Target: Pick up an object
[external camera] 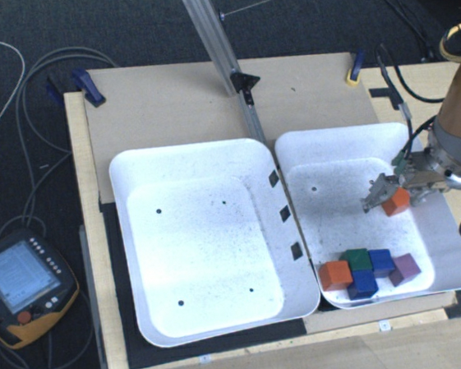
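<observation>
Tabletop [163, 96]: two white bins.
End effector [387, 195]: closed around orange block [396, 202], right bin [327, 160].
Advice: lift straight, slowly.

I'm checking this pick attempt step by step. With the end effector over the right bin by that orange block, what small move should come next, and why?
Probably a short, slow lift straight up. The end effector sits in the right bin with an orange block at its tip, apart from the cluster of blocks at the bin's near edge. A small rise would show whether the block comes along; the grip itself cannot be judged from this view.
</observation>
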Controlling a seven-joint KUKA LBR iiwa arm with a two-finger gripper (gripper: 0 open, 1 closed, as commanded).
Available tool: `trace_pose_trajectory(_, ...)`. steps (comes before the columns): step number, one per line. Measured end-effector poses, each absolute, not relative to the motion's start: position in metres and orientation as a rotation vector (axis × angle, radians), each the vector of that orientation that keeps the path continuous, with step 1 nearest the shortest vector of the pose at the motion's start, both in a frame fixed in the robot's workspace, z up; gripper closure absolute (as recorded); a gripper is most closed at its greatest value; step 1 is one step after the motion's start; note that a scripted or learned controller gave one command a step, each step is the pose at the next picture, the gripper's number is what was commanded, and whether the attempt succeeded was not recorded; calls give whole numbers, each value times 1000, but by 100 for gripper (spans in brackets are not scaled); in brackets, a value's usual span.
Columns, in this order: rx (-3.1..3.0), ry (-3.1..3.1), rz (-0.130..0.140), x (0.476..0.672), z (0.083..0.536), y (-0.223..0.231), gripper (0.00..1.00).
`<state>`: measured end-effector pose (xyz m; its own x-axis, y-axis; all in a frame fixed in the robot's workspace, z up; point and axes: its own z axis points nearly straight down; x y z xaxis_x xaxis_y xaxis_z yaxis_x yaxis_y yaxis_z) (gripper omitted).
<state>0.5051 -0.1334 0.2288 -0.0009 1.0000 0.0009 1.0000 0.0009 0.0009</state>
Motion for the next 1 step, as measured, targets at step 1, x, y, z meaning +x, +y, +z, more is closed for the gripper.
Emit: trace_pose_trajectory(1, 2233, 2221, -8, 488, 135, -194, 0)
